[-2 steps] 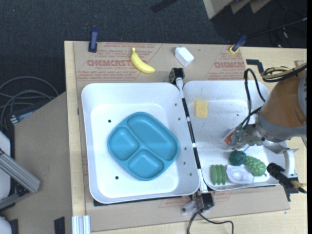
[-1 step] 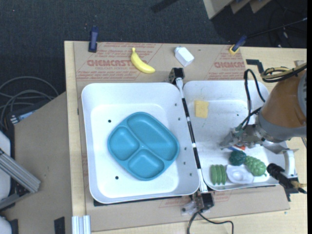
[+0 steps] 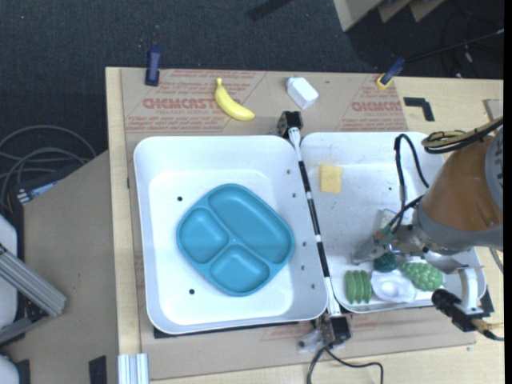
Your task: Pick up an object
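A cardboard-topped bench [image 3: 240,102] stands on dark carpet, with loose cables on the floor at the left. On the cardboard behind the bins lie a banana [image 3: 232,102] and a small white block [image 3: 302,92], well apart from each other.

In the camera view, the left bin [image 3: 160,166] holds a blue tray [image 3: 234,238] with three compartments, lying flat near its middle. The right bin [image 3: 360,154] holds a yellow square [image 3: 330,178] near its far-left corner and, along its near edge, a cluster: a ribbed green piece [image 3: 358,286], a white piece [image 3: 389,287] just beside it, and a knobbly green piece [image 3: 422,275] to the right.

The arm [image 3: 464,198] reaches over the right bin, and the gripper [image 3: 390,250] hangs low over that cluster — whether it is parted or closed I cannot tell, as the wrist hides it and nothing shows gripped.

The likely target is one of the small pieces beneath it. They look like light toy food, probably stiff plastic and somewhat slippery. The ribbed green piece seems best taken across its narrow width; its neighbours lie close, so a stray nudge could shift them.
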You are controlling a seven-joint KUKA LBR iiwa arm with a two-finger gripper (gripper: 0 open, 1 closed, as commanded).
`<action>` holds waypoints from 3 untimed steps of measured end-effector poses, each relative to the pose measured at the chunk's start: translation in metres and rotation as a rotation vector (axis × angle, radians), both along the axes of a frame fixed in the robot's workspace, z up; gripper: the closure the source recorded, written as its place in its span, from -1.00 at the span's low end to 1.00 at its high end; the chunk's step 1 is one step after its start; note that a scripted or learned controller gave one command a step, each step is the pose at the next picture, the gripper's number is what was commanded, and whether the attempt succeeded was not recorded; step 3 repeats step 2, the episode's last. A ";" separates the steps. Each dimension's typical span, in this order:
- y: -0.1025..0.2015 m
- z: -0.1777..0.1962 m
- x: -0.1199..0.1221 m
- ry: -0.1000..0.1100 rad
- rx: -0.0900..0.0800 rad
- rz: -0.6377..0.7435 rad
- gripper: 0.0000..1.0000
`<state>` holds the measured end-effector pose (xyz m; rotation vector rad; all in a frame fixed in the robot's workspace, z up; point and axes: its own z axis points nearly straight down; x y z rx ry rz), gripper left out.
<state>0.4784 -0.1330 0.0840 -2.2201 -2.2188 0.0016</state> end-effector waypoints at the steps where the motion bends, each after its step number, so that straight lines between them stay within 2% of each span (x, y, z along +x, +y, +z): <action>1: 0.000 0.011 0.001 -0.005 -0.001 -0.001 1.00; 2: 0.073 0.101 0.031 -0.004 0.000 0.003 1.00; 3: 0.073 0.101 0.031 -0.004 0.000 0.003 1.00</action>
